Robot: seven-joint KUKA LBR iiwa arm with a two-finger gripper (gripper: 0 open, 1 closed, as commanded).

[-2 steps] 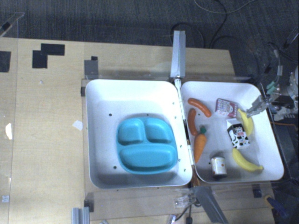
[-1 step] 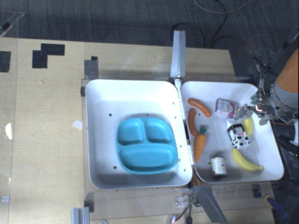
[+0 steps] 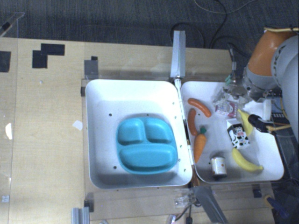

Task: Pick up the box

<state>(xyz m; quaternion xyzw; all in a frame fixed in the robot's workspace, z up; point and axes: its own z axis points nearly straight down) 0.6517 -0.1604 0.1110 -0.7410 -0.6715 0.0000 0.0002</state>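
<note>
In the right bin point(image 3: 275, 171), the arm point(image 3: 275, 59) hangs over the far edge with its gripper point(image 3: 232, 88), state untellable, just above the box point(image 3: 226, 108) near the far wall, so it should descend straight, clear of the sausages point(image 3: 199, 107).

I see two white bins side by side — the left bin point(image 3: 98, 139) holds a blue divided tray point(image 3: 146, 144); the right bin point(image 3: 273, 169) holds sausages, a carrot point(image 3: 199, 147), bananas, a can point(image 3: 217, 166) and a small box point(image 3: 238, 136) — the arm's gripper point(image 3: 232, 91) hovers above.
</note>
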